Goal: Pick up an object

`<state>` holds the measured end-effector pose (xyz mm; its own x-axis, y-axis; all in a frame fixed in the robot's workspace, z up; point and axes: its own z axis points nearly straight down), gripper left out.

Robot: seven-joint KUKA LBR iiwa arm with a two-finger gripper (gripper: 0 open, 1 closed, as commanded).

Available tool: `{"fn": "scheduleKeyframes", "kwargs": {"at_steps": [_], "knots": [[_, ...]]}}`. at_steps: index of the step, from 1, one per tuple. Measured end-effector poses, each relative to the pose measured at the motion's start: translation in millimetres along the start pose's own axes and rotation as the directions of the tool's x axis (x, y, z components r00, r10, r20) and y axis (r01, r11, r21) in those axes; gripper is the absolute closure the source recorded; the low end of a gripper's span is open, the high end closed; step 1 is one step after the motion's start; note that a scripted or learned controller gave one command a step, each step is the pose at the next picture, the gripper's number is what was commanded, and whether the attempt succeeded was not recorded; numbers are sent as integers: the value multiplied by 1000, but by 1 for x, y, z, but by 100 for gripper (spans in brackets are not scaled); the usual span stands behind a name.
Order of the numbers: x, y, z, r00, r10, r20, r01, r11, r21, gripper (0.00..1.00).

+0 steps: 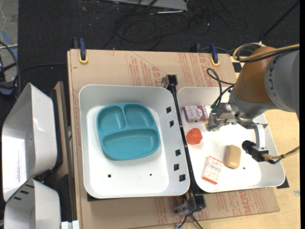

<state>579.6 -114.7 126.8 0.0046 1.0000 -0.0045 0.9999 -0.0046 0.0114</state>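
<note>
1. Left bin (pixel 90 128): holds a teal divided tray (pixel 127 130).
2. Right bin (pixel 248 178): orange-red object (pixel 194 136), tan block (pixel 232 156), red-and-white packet (pixel 212 170), purple-and-white package (pixel 194 112) near the divider.
3. Arm's gripper (pixel 213 124): low over the right bin, just beside the orange-red object and the purple-and-white package.

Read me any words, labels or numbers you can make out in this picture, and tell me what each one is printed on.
Red print on the brown board under the bins: repeated lettering, too faint and skewed to read.
Small purple and white packet in the right bin: has print, too blurred to read.
Red and white packet in the right bin: has print, too small to read.
Nothing can be quoted with confidence.
</note>
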Motion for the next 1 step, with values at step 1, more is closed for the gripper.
{"fn": "scheduleKeyframes", "kwargs": {"at_steps": [1], "knots": [[-8,-5,-53,1000,-2,-3,2,1000,7,100]]}}
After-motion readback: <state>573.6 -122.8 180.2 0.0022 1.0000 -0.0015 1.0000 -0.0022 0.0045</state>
